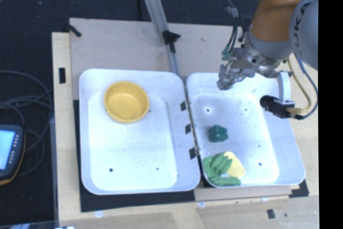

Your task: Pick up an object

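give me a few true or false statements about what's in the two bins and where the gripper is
1. The yellow bowl sits in the left bin. True.
2. The small dark green object lies in the same bin as the bowl. False: it lies in the right bin.
3. The gripper is over the far end of the right bin. True.
4. The green and yellow pile sits at the far end of the right bin. False: it sits at the near end, close to the divider between the bins.
5. The gripper holds the yellow bowl. False: the bowl sits alone in the left bin, well apart from the gripper.
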